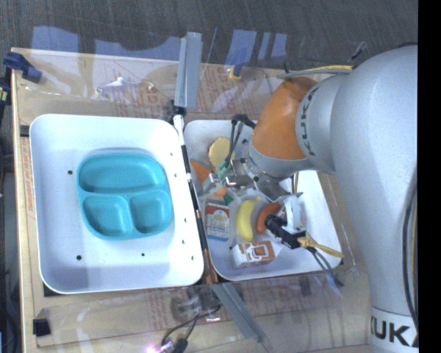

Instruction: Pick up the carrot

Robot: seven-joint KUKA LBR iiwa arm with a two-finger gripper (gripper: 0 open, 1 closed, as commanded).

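Observation:
The carrot (200,172) is an orange piece lying at the left edge of the right bin (320,197), close to the wall between the two bins. Part of it is hidden under the gripper's parts. The gripper (234,181) hangs low in the right bin, just right of the carrot and over the pile of toy food. The grey arm with its orange band (283,120) reaches in from the right and covers much of that bin. I cannot tell whether the gripper touches the carrot.
A blue compartment tray (125,195) lies in the left bin (51,256). Around the gripper in the right bin are a yellow banana (246,220), a small carton (217,222), another carton (254,253), a pale yellow piece (219,151) and a red-orange item (269,215).

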